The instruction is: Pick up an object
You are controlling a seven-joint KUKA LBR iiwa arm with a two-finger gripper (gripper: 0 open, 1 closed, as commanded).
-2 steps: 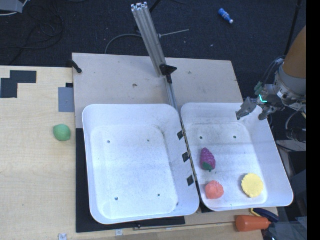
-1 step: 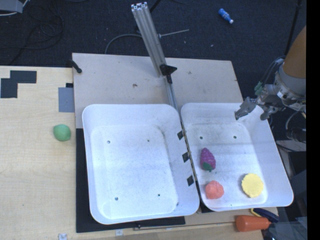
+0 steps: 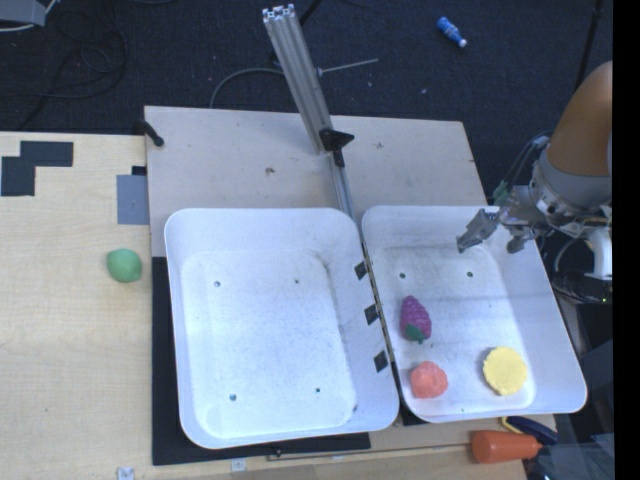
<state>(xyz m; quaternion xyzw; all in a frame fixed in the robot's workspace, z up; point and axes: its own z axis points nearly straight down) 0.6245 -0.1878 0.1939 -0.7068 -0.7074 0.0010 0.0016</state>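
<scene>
In the right bin (image 3: 560,393), the red lump (image 3: 428,379), yellow disc (image 3: 505,369) and purple piece (image 3: 416,319) lie near its front. Farther back, the gripper (image 3: 495,230) hangs over the rear edge, fingers apart and holding nothing. The low, rounded pieces could slip out as the fingers close, and the red one sits close to the wall, which may block a finger.

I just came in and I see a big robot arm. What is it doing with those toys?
The robot arm's gripper is open and hangs over the far end of the right bin, holding nothing. Its job is to pick something up. Three toys lie at the near end of that bin: a purple one, a pink one and a yellow one. A green ball sits on the bench outside the left bin.
</scene>
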